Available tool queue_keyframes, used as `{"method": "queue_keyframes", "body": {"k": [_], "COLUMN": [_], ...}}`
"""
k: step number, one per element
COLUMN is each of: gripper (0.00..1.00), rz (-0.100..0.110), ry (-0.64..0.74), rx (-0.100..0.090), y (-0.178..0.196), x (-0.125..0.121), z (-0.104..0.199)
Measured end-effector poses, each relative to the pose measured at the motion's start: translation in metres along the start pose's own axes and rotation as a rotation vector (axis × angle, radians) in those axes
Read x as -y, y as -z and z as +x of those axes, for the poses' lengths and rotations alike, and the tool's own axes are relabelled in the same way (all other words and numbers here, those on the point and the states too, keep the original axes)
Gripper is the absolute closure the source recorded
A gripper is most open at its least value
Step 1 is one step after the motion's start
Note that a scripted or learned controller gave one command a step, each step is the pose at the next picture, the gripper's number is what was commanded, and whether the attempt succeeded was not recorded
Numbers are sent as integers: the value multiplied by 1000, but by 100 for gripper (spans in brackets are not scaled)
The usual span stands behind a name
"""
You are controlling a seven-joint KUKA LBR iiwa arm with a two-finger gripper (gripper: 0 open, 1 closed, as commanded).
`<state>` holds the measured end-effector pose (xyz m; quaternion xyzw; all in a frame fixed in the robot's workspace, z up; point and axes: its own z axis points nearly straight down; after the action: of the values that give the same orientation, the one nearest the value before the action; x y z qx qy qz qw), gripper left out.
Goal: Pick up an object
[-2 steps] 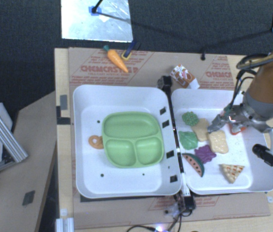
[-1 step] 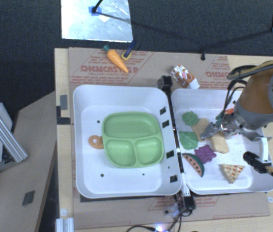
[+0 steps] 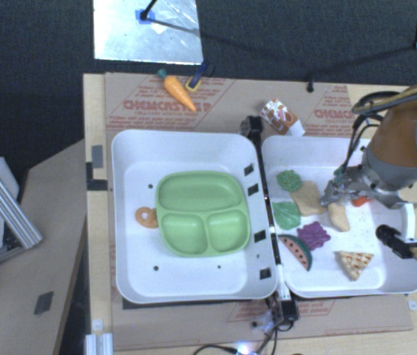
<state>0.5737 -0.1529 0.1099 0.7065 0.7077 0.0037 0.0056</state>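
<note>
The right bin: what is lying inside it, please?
Inside the right bin lie two green leaves, a tan slice, a purple grape bunch, a watermelon slice and a waffle wedge. The hand covers whatever is beneath it.

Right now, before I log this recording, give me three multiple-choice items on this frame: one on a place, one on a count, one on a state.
1. Where is the green divided plate?
A. In the left bin
B. In the right bin
C. On the cardboard behind the bins

2. How many compartments does that plate have?
A. Two
B. Three
C. Five

3. How does the toy carrot lie?
A. Inside the right bin
B. On the green plate
C. Outside both bins

Answers:
1 A: it sits in the left bin, beside a small orange ring.
2 B: one wide section and two smaller ones.
3 C: it rests on the cardboard behind the bins.
</note>
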Motion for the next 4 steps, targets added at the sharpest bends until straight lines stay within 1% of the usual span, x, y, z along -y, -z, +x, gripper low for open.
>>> {"method": "queue_keyframes", "body": {"k": [1,2,3,4], "gripper": [100,100,100,100], "rz": [8,7,9,9], "ry": [-2,2,3,7], "rx": [-1,-1,-2,-3], "y": [46,90,116,112], "x": [1,0,-2,-22], "z": [-7,-7,-7,32]}}
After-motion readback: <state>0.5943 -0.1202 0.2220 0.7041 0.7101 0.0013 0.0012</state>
